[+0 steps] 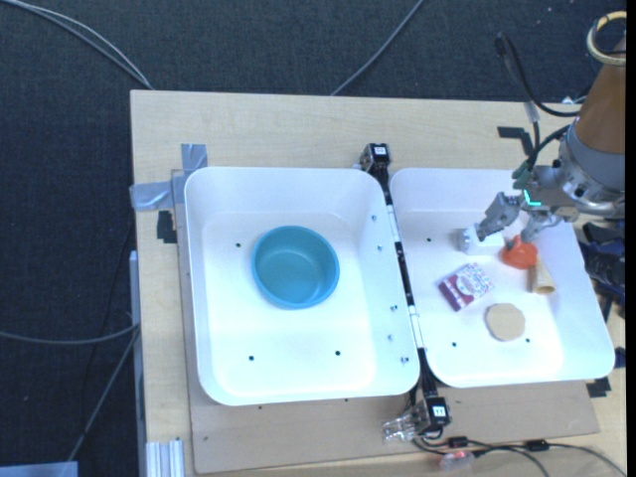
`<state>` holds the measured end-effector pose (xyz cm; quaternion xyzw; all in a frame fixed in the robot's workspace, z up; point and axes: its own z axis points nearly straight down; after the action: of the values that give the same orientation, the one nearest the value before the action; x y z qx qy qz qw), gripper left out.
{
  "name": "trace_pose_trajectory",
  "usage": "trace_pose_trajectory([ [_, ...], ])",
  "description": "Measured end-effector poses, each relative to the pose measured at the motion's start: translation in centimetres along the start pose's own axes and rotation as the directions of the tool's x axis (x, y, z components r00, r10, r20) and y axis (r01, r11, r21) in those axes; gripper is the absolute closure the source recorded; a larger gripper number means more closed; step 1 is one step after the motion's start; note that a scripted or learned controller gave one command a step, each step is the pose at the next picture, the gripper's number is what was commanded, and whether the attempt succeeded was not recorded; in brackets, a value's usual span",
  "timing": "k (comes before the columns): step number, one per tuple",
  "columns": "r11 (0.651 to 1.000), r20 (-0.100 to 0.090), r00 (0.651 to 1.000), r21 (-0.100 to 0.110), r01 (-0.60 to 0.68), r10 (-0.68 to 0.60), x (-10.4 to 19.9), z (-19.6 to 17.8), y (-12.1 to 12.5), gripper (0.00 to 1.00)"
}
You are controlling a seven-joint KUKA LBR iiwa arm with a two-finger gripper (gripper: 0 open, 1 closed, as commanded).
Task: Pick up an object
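my gripper [502,229]: fingers apart, nothing between them, right bin [571,366] upper area
orange object [519,256]: possibly a toy, just beside my fingertips
blue bowl [295,266]: left bin [214,266]

grey arm [594,172], orange band above wrist, black cables, silver end effector [509,225] fingers.

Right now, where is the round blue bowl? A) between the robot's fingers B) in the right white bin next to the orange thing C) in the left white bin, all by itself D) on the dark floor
C: the round blue bowl sits alone in the left white bin, far from the gripper over the right white bin.
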<state>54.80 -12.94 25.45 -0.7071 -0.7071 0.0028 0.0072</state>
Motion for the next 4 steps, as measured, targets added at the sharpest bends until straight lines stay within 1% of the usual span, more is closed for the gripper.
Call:
trace_pose_trajectory([
  [1, 1.000, 0.000, 1.000, -0.004, 0.000, 0.000, 0.0, -0.2, 0.1, 0.00],
  [2, 1.000, -0.001, 1.000, 0.005, 0.000, 0.000, 0.8, 4.4, -0.2, 0.00],
  [3, 1.000, -0.001, 1.000, 0.004, -0.002, 0.002, 0.4, 9.0, -0.1, 0.00],
  [4, 1.000, -0.001, 1.000, 0.004, -0.002, 0.002, 0.1, 15.1, -1.0, 0.00],
])
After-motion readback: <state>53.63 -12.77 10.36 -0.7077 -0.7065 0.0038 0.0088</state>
